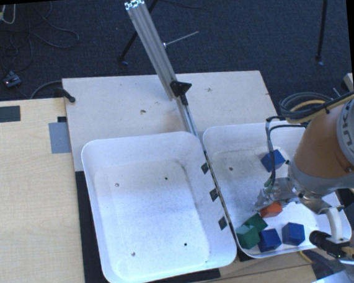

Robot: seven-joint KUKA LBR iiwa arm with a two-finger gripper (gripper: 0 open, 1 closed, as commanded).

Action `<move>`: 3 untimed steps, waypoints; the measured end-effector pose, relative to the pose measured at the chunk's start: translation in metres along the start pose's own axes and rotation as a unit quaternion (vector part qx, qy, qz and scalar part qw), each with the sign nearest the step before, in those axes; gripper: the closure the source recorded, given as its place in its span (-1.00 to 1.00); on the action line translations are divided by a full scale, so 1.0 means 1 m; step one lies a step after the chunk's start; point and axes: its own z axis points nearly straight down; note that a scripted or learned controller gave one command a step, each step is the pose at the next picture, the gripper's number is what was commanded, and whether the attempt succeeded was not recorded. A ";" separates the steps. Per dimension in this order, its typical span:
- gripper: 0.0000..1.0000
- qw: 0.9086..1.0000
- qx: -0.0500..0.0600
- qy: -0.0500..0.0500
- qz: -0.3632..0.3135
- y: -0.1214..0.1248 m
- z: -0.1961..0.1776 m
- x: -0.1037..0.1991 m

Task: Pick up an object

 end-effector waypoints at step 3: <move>1.00 1.000 0.014 0.010 -0.008 0.005 -0.067 0.161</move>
